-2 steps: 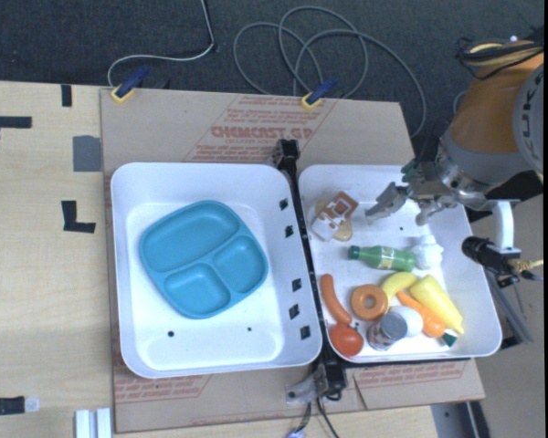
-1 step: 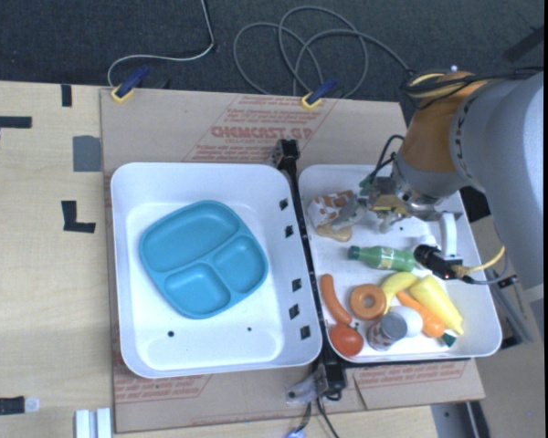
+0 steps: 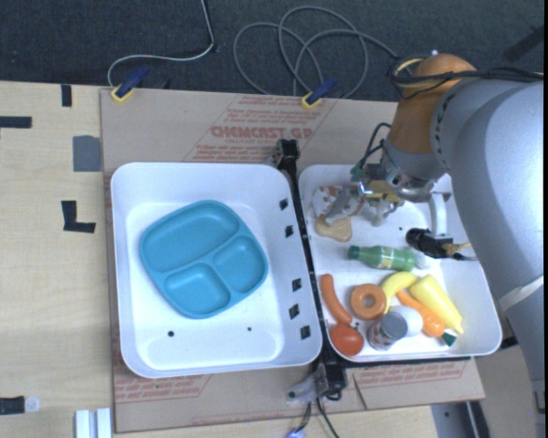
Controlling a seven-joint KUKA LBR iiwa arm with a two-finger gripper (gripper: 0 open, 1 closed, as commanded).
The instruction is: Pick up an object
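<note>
My gripper (image 3: 360, 208) hangs low over the upper part of the right bin (image 3: 479, 286). It is open, with nothing between its fingers. Just left of and below it lies a beige bread-like piece (image 3: 334, 229), and a small brown item (image 3: 328, 194) sits beside that. Further down the bin are a green bottle (image 3: 384, 258), an orange sausage (image 3: 333, 297), a donut (image 3: 369, 300), a banana (image 3: 397, 283), a yellow corn-like toy (image 3: 437, 301), a carrot (image 3: 426, 323), a red tomato (image 3: 346, 339) and a grey can (image 3: 394, 325).
The left bin (image 3: 132, 185) holds a blue divided plate (image 3: 204, 257). A black divider (image 3: 297, 245) separates the two bins. The arm's grey body (image 3: 493, 162) covers the right bin's upper right corner. Cables (image 3: 292, 44) lie on the dark floor behind the bench.
</note>
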